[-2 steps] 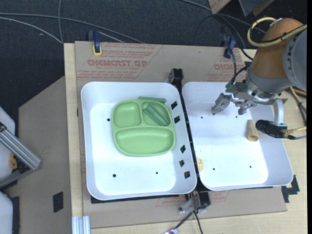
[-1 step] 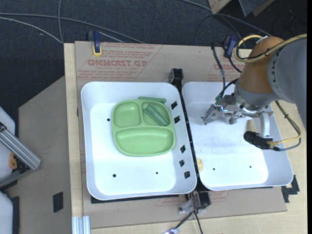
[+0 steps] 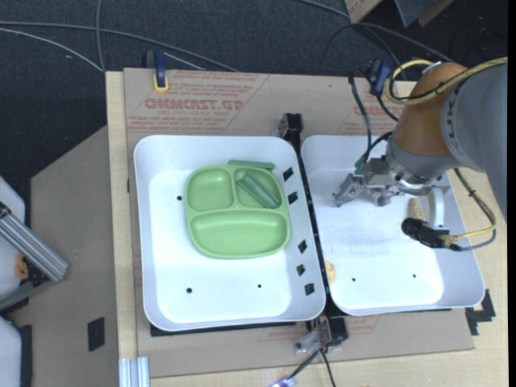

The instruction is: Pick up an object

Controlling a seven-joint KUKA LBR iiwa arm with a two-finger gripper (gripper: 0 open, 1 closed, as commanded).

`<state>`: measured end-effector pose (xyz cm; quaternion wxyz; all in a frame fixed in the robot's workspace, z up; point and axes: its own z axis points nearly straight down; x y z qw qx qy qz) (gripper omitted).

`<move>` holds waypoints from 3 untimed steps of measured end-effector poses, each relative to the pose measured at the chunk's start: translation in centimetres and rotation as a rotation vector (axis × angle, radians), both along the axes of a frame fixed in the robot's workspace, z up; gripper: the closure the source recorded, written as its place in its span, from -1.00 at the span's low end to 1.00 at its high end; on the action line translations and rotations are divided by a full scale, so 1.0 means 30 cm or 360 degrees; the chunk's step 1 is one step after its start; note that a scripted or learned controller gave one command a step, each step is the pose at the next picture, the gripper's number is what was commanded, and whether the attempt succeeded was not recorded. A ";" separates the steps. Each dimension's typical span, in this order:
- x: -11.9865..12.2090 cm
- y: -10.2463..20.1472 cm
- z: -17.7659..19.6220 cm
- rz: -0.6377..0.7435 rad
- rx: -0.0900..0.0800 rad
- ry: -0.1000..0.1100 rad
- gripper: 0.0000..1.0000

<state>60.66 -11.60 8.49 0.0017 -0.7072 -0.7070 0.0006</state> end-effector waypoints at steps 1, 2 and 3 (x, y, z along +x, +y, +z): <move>0.003 0.001 0.039 0.0000 0.0001 -0.0004 1.00; -0.003 0.002 0.253 0.0002 -0.0004 -0.0016 1.00; -0.010 -0.014 0.404 0.0002 -0.0004 -0.0014 1.00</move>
